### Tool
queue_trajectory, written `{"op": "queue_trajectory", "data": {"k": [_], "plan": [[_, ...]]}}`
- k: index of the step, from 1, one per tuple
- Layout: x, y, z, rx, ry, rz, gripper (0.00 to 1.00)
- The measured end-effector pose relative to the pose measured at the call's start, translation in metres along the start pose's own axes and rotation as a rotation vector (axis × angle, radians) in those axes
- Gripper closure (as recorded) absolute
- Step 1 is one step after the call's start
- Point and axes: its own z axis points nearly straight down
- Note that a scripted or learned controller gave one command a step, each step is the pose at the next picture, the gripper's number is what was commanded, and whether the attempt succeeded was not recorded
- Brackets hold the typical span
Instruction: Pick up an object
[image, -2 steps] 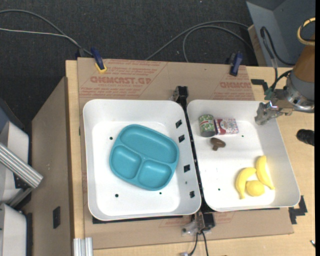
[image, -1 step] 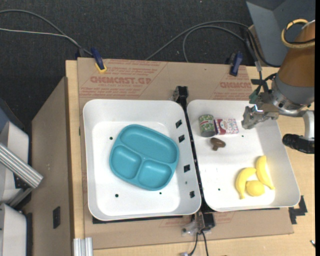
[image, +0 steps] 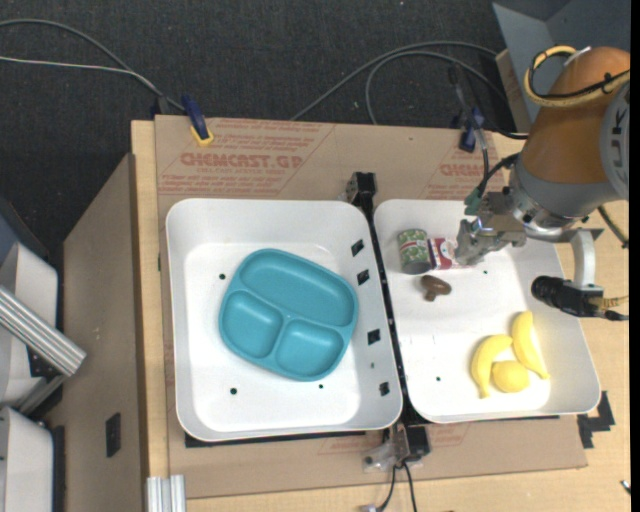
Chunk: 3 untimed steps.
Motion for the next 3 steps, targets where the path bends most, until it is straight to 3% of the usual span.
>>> {"op": "queue_trajectory", "data": {"k": [1,3], "plan": [[0.051,0.002,0.001,-0.001,0.000,-0.001,1.00],[0.144,-0.016,-0.012,-0.002,-0.001,-0.002,1.00]]}}
